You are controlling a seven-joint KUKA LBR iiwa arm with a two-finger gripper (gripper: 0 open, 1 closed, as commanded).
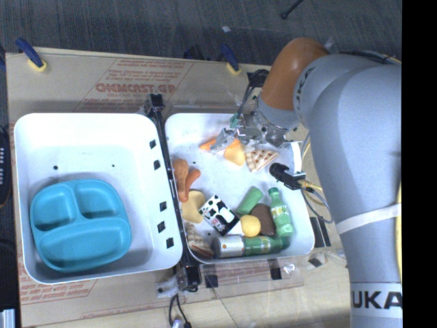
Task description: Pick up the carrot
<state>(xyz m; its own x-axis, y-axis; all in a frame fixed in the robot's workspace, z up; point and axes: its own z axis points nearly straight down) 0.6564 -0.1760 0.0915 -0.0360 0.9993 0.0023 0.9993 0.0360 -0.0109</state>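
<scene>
bench (102, 87) txt: "chemcast gp"; arm (362, 156) "uka"

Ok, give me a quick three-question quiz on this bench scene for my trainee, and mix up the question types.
1. True or false: the blue tray lies in the same bin as the carrot.
2. Over which bin is the hand? A: left bin. B: right bin. C: neither.
3. Fill in: in the camera view, the green bottle lies in the ___ bin.

Key: 1 false, they lie in different bins. 2 B. 3 right.
</scene>
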